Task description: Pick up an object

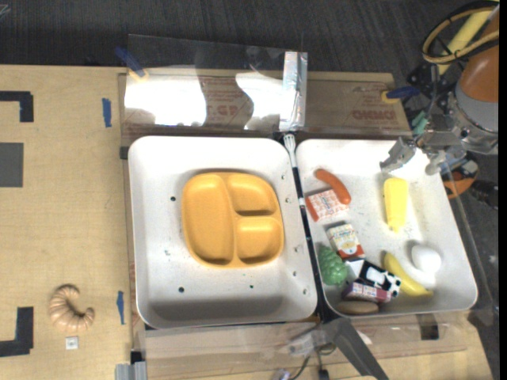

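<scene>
We see the gripper [417, 157] spread apart and holding nothing above the right bin [463, 248], its far edge. Just below it the yellow corn [395, 203] lies inside that bin, near its centre.

We are looking down at a robotics lab bench: two shallow white plastic bins [150, 212] are sitting on a taped brown cardboard surface [55, 172], with yellow cables [451, 34] looping beside the grey arm [475, 109].
</scene>
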`<state>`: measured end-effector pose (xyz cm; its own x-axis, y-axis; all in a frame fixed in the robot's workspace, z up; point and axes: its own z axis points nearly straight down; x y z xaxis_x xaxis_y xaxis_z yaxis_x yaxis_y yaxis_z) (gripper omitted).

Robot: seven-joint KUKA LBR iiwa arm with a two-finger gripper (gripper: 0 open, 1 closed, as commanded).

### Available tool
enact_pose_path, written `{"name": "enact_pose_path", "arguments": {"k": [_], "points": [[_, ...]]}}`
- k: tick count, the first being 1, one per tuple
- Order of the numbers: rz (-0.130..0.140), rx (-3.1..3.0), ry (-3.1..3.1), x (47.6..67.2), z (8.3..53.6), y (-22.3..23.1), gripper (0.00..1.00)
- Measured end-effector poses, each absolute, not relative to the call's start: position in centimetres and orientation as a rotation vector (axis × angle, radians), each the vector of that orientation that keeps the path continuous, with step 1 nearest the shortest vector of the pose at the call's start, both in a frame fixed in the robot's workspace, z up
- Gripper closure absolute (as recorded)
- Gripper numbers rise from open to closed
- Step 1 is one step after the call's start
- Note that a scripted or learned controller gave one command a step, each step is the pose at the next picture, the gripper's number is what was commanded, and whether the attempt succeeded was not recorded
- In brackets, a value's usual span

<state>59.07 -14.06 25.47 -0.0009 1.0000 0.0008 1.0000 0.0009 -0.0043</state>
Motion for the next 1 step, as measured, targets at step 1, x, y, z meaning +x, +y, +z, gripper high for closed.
{"name": "enact_pose_path", "arguments": {"k": [1], "points": [[0.013,-2.398,-2.014,55.18,11.83,-17.31,0.00]]}}
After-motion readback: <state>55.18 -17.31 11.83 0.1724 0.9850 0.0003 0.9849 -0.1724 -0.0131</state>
